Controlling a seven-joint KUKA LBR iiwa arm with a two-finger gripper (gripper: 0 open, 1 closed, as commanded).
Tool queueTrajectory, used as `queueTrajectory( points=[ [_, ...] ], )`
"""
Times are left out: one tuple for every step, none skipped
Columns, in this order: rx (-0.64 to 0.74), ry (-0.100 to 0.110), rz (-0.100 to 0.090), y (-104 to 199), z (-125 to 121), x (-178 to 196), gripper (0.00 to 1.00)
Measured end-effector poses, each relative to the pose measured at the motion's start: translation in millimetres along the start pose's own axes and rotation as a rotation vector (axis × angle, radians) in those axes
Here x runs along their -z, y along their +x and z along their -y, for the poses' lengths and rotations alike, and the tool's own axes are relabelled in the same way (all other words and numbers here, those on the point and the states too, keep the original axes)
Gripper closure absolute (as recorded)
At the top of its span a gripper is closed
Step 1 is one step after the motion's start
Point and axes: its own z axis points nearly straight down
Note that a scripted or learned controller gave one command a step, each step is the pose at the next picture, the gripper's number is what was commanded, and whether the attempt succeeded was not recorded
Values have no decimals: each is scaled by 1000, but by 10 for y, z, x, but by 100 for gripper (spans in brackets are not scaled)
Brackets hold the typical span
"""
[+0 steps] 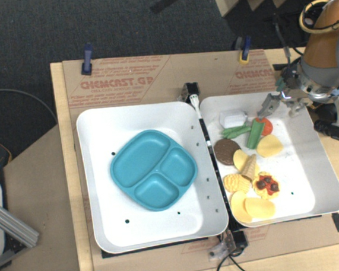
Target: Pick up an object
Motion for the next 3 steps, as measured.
queueTrajectory(
  points=[
    [-1,-12,0,54,340,-473,0],
    [2,-22,3,47,303,-315,100],
    [2,-15,2,-250,132,-453,100]
  ],
)
